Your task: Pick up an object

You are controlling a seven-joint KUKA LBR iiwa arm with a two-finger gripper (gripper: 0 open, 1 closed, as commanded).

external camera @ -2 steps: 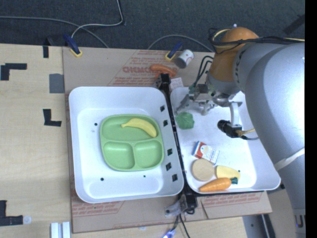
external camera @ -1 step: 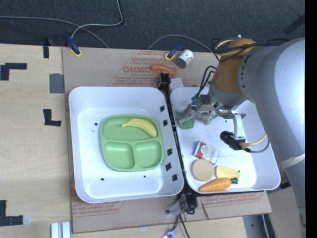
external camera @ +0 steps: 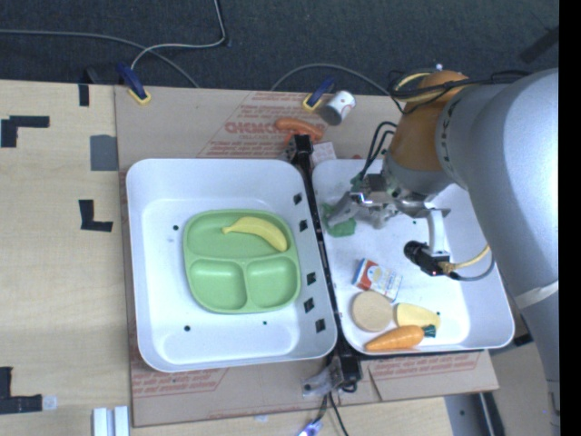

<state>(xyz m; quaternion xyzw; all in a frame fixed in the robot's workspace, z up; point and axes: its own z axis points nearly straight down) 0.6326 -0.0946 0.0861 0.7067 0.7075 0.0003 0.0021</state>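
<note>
- The gripper (external camera: 343, 213) is low in the right bin (external camera: 481, 321), beside a green thing (external camera: 342, 228).
- I cannot tell if it is open or holding anything.
- It seems to be reaching; next it must squeeze and lift.

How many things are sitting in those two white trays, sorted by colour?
Green: 2, the divided plate and a small green item by the end effector
Yellow: 2, the banana and a yellow piece
Orange: 1, the carrot
Tan: 1, the round disc
Multicoloured: 1, the small carton
Total: 7
</note>
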